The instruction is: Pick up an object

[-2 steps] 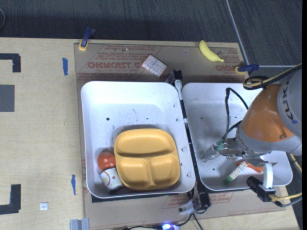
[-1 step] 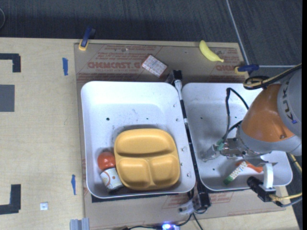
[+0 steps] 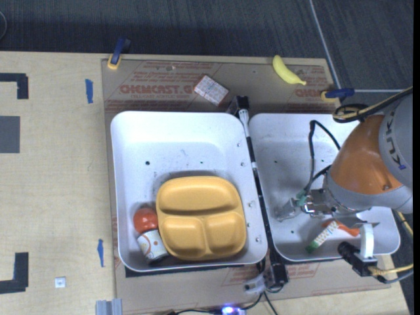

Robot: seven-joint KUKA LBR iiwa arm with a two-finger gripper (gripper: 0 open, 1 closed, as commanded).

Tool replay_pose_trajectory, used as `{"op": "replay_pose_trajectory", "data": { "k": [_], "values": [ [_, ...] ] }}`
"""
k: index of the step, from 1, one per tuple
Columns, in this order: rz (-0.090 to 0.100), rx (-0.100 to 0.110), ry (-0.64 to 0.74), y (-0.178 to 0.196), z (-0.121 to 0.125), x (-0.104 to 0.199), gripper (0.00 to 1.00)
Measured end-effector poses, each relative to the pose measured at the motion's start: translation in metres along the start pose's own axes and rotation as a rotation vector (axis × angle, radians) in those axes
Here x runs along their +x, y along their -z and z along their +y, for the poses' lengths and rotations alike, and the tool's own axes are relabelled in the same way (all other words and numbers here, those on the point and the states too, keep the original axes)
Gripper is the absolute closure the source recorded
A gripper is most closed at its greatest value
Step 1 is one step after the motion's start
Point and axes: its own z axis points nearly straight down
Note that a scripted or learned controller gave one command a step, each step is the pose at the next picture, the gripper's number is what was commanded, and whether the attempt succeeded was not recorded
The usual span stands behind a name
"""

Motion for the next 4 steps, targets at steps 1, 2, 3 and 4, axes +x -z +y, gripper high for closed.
{"op": "replay_pose_trajectory", "data": {
  "k": [1,2,3,4],
  "values": [
    [0.0,0.0,0.001,0.0,0.0,-0.0009,0.0],
    [0.0,0.0,0.0,0.0,-0.0001,-0.0015,0.0],
    [0.0,0.0,0.001,0.0,-0.0002,-0.0035,0.0],
    [0.0,0.0,0.001,-0.0001,-0.0002,-0.0041,0.0]
  ]
}}
